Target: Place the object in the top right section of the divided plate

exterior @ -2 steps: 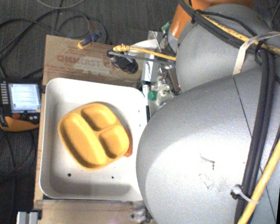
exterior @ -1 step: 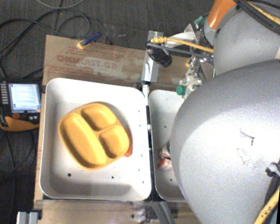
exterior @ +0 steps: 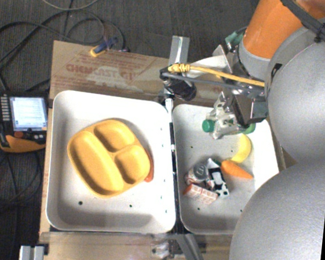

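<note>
A: Yellow plate [exterior: 110,156] is sitting tilted in the left bin [exterior: 55,202], its three sections bare. Nothing is lying in the top right one yet.

B: Claw?

A: Gripper [exterior: 224,123] is hanging over the far end of the right bin [exterior: 190,220]. Open or closed, I cannot tell; the wrist is covering it.

B: Holding anything?

A: A green piece [exterior: 208,126] is showing at its left edge, touching or just beside it. A grip isn't visible.

B: Other candidates?

A: A banana [exterior: 242,148] and a carrot [exterior: 237,170] are lying near the right wall, and small packets [exterior: 206,184] are clustering mid-bin, likely loose pickings for the arm.
</note>
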